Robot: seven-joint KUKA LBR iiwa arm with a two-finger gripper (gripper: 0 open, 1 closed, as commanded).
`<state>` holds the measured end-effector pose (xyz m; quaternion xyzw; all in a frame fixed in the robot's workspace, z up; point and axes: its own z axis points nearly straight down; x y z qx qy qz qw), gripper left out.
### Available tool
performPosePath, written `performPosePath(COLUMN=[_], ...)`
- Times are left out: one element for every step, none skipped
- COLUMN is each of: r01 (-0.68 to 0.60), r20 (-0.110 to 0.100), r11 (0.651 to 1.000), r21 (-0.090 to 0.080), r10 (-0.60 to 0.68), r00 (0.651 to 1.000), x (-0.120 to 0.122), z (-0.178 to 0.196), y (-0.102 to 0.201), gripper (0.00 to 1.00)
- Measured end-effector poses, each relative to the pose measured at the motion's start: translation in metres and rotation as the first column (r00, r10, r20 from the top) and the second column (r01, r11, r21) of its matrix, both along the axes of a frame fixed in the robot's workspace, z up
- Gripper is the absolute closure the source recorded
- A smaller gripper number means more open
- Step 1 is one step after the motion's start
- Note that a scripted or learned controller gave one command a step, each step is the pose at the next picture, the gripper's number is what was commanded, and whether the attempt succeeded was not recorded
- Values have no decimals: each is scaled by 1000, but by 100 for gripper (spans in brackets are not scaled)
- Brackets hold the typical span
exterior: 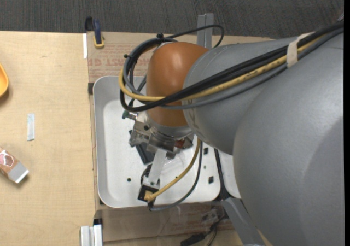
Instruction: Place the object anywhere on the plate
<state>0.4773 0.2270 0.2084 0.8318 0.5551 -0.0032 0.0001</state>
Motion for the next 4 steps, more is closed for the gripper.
performPosePath(r01=[-737,-904,-901,-901], r20=[2,2,0,0], r11=[675,428,434,434], r21=[4,6,6,6], r10=[737,904,901,901], r00=[675,428,434,434], x=[1,52,53,53], z=[19,-40,-31,-31], y=[-6,-11,-14,-13], gripper=[0,0,100,0])
